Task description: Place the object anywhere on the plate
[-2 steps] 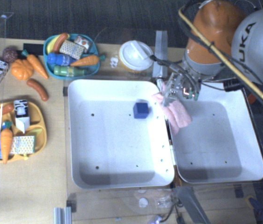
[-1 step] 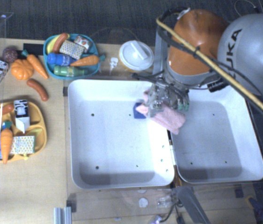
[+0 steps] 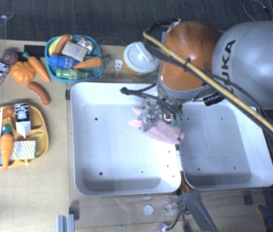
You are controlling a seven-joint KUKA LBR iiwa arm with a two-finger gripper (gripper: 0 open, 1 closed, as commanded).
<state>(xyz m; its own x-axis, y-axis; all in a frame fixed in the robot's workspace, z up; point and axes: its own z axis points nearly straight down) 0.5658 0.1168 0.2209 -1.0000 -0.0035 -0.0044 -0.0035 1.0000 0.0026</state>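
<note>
A pink plate point(image 3: 165, 134) lies in the left bin point(image 3: 102, 149), close to its right wall. My gripper point(image 3: 157, 116) hangs directly over the plate's upper left part and hides that part. The orange wrist band point(image 3: 187, 57) and grey arm reach in from the upper right. A small green bit point(image 3: 176, 123) shows at the gripper's right side, over the plate's edge; I cannot tell what it is or whether it is held.
The right bin point(image 3: 228, 149) adjoins the left one. Left of the bins are a blue bowl point(image 3: 73, 57) and a yellow dish point(image 3: 15, 137) of toy food, plus a loose pumpkin point(image 3: 22, 72) and sausage point(image 3: 39, 93). A white-lidded cup point(image 3: 139, 58) stands behind.
</note>
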